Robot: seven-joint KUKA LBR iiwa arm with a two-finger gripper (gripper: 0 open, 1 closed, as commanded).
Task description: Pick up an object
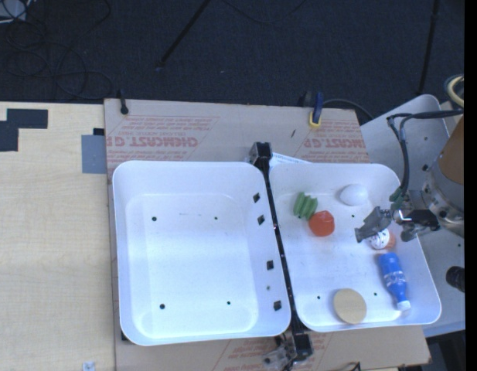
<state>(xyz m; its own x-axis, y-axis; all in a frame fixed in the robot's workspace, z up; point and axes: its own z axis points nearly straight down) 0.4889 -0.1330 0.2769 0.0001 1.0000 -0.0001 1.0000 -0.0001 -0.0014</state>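
The right bin (315, 300) holds a green ridged piece (304, 205), a red round object (322, 223), a white egg-like object (352, 195), a blue bottle (393, 278), a tan disc (349, 306) and a small orange-and-white object (382, 240). My gripper (377, 226) hangs low over the bin's right side, directly above the orange-and-white object, which is partly hidden beneath it. The arm comes in from the right edge.
The left bin (192, 253) lies beside the right one, with a black divider clip strip (270, 242) between them. Both rest on a cardboard sheet (192, 134). Cables trail near the arm at the right.
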